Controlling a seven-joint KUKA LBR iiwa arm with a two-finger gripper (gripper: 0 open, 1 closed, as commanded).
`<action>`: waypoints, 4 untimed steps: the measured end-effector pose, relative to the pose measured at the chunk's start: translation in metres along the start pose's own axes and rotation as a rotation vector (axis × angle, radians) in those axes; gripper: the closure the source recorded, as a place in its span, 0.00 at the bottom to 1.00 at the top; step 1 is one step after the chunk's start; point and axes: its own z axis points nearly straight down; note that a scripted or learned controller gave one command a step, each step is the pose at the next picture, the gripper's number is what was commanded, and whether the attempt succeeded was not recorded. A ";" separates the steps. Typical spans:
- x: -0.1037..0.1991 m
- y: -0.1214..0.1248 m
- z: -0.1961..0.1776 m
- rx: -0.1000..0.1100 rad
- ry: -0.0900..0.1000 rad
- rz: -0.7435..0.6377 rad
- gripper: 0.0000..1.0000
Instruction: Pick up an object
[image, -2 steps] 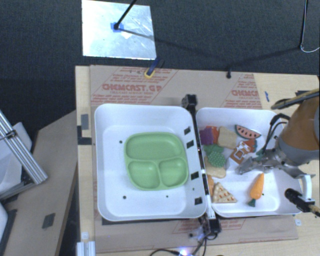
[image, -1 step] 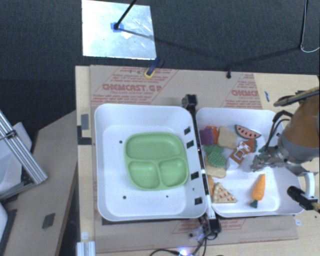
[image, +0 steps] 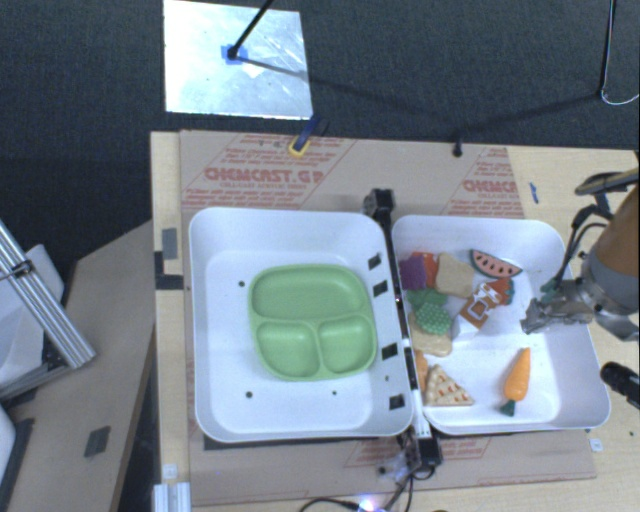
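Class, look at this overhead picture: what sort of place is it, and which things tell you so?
Probably a robotics lab test bench: a robot arm reaches over two white bins, one holding toy food like a carrot, the other a green divided plate.

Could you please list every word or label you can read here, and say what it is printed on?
"CHEMCAST GP", red print repeated on the brown board under the bins; the copy at top left reads best.
The smaller print beside it is too blurred to read.
The orange packet in the right bin bears unreadable marks.
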 end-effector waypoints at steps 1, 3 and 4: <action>-0.002 0.000 -0.064 -0.003 -0.001 -0.005 1.00; 0.049 0.006 -0.085 0.002 0.004 -0.011 1.00; 0.103 -0.007 -0.072 0.004 0.004 -0.010 1.00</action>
